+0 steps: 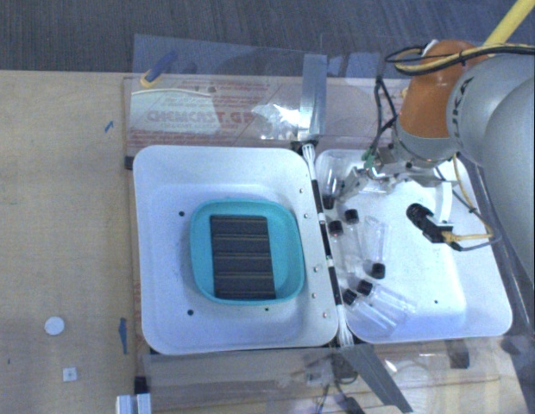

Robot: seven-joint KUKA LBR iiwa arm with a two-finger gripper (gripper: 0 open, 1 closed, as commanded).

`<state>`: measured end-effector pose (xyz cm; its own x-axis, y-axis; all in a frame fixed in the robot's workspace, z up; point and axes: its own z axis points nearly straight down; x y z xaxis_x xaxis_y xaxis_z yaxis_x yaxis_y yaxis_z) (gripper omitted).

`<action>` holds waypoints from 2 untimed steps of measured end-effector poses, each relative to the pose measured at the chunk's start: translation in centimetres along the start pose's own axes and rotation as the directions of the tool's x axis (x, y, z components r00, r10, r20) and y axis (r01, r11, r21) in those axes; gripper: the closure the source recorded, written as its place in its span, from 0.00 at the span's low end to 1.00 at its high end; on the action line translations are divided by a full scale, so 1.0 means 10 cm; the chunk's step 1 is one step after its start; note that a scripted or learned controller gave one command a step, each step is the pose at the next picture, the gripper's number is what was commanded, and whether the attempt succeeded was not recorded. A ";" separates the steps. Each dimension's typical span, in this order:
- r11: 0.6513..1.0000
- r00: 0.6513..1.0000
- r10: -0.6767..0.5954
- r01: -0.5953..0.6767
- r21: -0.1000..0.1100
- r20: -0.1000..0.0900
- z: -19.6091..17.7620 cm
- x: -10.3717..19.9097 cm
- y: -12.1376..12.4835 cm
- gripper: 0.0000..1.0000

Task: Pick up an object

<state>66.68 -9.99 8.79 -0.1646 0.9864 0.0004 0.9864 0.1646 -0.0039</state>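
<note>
Teal tray (201, 257), white bins (155, 231)

A robotics lab: 1 grey arm (496, 110) with loose cables (440, 222) reaches over 2 white bins (164, 188) on a taped bench (60, 231).
</note>
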 end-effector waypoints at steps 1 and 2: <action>1.000 1.000 -0.002 0.002 -0.001 0.002 -0.11 0.00 0.00 1.00; 1.000 1.000 0.011 -0.011 -0.005 0.001 -0.98 0.59 0.08 1.00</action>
<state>66.51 -4.05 18.59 -0.1539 0.9881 -0.0009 0.9881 0.1539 0.0016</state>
